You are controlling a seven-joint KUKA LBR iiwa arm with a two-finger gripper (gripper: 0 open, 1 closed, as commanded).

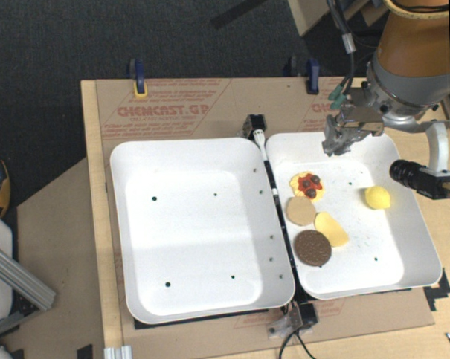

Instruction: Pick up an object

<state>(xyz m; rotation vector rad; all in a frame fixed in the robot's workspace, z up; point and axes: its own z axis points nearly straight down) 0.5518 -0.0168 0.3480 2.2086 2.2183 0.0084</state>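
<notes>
Brown cookie [313, 248] below; board [169, 103] seemingly reads "CHEMCAST GP".

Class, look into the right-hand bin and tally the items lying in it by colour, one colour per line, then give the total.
Yellow, plain: 2, a round piece and a wedge-like piece
Yellow with red and dark topping: 1
Tan disc: 1
Dark brown disc: 1
Total: 5

Five small food pieces [314, 218] lie in the right bin [408, 271].
</notes>
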